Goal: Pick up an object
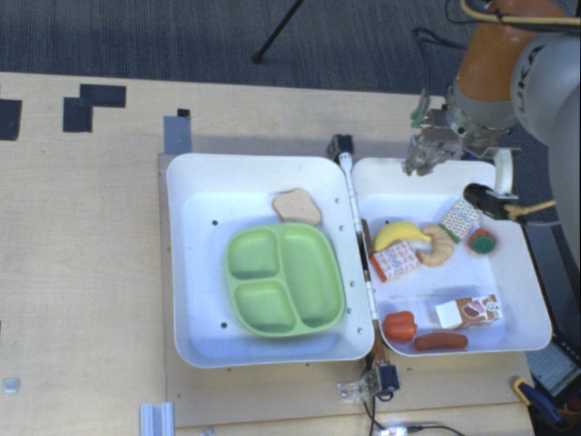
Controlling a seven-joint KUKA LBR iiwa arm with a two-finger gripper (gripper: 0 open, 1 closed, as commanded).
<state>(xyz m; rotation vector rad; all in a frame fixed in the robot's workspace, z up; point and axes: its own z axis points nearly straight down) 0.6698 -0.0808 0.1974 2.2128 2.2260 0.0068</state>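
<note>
The hand [425, 160] hovers above the right bin's [536, 289] far rim; its opening cannot be told, and nothing is held. The banana [399, 235] lies nearer than the rim, beside the croissant [439, 246]. Descent should centre on one item, clear of neighbours.

Grey robot hand [423, 160] over the back edge of the right white bin [536, 289], green three-part plastic plate [284, 279] and tan bread slice [297, 206] in the left white bin [186, 243], yellow toy banana [399, 235] in the right bin
</note>
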